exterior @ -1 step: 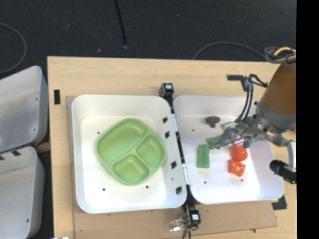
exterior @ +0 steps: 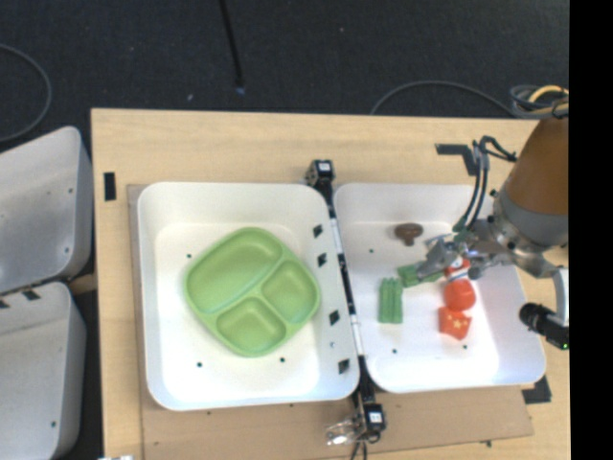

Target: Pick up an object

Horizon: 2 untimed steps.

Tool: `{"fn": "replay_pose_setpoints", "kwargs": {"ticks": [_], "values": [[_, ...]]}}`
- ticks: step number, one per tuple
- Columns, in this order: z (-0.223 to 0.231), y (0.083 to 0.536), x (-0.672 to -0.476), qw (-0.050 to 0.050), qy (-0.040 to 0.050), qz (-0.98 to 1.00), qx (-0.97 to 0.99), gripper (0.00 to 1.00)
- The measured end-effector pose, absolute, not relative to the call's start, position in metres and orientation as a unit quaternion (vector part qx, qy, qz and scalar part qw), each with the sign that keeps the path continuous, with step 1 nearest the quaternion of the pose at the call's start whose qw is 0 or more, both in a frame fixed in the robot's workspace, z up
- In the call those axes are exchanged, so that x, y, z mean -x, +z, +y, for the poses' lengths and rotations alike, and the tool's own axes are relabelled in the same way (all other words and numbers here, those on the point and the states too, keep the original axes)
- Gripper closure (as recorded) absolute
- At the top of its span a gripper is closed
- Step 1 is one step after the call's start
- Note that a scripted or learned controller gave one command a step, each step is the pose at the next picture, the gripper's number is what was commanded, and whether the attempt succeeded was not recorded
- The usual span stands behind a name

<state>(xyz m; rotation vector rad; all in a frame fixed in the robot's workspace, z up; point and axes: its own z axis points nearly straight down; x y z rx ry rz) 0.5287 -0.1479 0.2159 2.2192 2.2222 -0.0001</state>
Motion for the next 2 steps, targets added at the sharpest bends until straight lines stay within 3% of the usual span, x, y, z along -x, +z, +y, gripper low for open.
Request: {"fn": "replay_pose_setpoints", "kwargs": {"ticks": [2], "values": [[-0.145,0.12,-0.518,-0.001,-0.0013,0.706,-0.708,0.0]]}}
